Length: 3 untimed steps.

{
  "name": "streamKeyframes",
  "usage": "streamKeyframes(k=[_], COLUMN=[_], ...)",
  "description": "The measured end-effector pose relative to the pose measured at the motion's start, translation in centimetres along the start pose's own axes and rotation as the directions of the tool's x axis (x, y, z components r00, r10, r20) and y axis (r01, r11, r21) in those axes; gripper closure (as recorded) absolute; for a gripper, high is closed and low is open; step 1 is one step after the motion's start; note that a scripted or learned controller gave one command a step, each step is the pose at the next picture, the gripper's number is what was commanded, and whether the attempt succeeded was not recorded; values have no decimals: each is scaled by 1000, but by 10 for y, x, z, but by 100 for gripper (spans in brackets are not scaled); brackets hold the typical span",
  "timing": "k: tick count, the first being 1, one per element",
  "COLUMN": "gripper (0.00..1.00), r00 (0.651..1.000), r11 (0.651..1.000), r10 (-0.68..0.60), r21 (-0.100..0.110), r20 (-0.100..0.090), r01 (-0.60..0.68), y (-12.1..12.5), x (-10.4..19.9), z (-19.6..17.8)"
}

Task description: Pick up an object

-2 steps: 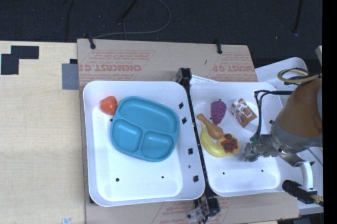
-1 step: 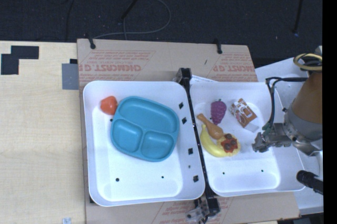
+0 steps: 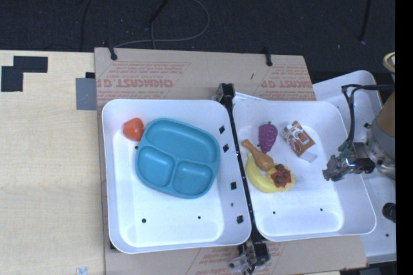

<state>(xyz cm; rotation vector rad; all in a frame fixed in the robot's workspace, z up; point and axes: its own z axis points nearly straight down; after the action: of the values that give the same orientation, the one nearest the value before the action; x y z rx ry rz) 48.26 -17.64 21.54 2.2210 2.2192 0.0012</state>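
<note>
While the claw (image 3: pixel 337 168) hovers at the right bin's (image 3: pixel 310 228) three o'clock edge, I cannot tell how it is set. Its likeliest pick, the wrapped snack (image 3: pixel 299 139), lies just off at ten o'clock; a straight drop seems best. Grapes (image 3: pixel 268 135), drumstick (image 3: pixel 257 155) and banana (image 3: pixel 261 181) crowd toward nine o'clock.

Two white bins sit side by side: the left bin (image 3: pixel 122 215) and the right bin (image 3: pixel 303 222). There is one blue divided plate (image 3: pixel 177 157), one tomato (image 3: pixel 133 129), one grape bunch (image 3: pixel 268 135), one banana (image 3: pixel 258 180), one drumstick (image 3: pixel 257 155), one strawberry-like piece (image 3: pixel 281 175) and one small box (image 3: pixel 299 139).
</note>
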Motion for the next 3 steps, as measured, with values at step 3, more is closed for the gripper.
streamKeyframes(k=[3], gripper=[100], r00=[1000], r11=[1000], r10=[-5], r21=[6], r20=[-3], r01=[5], y=[5], x=[107], z=[-20])
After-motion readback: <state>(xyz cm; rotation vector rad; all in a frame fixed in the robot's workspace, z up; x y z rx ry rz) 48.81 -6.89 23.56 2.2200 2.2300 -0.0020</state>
